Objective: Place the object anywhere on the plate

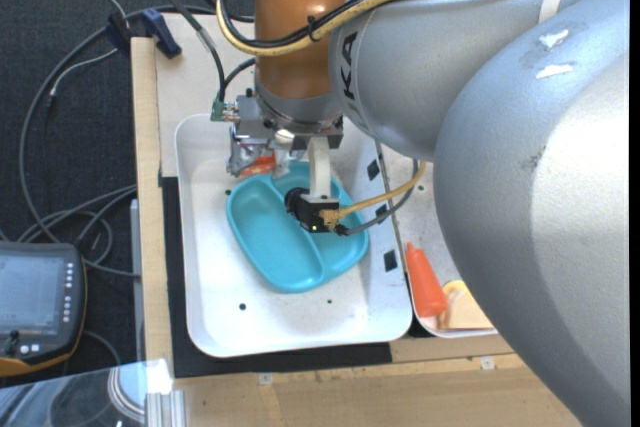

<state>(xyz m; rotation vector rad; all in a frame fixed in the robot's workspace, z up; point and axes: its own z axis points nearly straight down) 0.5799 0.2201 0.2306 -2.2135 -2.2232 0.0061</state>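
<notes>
Grey arm (pixel 480 115) reaches in from the right, wrist bent down over the left bin (pixel 205 315). Gripper (pixel 262 150) sits at the far rim of one blue plate (pixel 290 240); grasp state cannot be determined. One carrot (pixel 425 282) lies in the right bin (pixel 440 327), long axis near-to-far, tip pointing away

We spot just one bit of lettering: black capitals on the grey arm (pixel 420 85), below the orange band (pixel 305 15), where we read a "K" and part of an "A", the rest running out of sight. Nothing else carries text we can make out.
</notes>
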